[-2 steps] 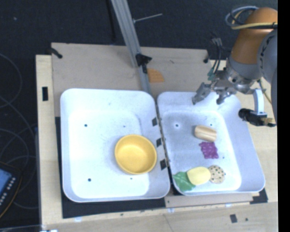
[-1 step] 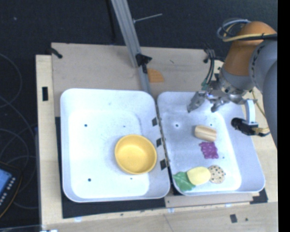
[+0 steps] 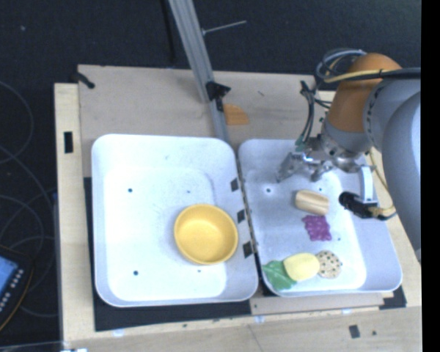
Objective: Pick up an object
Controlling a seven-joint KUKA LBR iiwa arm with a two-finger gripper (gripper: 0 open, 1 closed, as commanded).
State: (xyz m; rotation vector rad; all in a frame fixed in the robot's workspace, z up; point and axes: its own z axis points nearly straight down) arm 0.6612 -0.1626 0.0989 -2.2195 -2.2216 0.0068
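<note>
Two shallow white bins side by side on the bench; contents and tool listed below.

- Left bin: one yellow bowl, upright, low and right of centre, near the divide between the bins.
- Right bin: four small items and the tool.
- Tan roll: short cylinder lying on its side at mid-bin, nearest the tool. Judged light and fairly stiff; best taken across its narrow width at mid-length. Rounded sides could let it roll away from an off-centre pinch.
- Purple grape cluster: just below the roll, apart from it. Lumpy, likely light toy plastic; uneven surface gives a poor seat for fingers.
- Yellow lump on a green leaf: at the near edge. Smooth, rounded, possibly slippery.
- Speckled cookie: touching the yellow lump on its right. Flat, low and hard to get under.
- Gripper: at the upper part of the right bin, above and left of the roll, with nothing visible in it. Whether it is spread wide or drawn narrow cannot be told at this slant.
- Arm: grey with an orange band, reaching in from the right.
</note>
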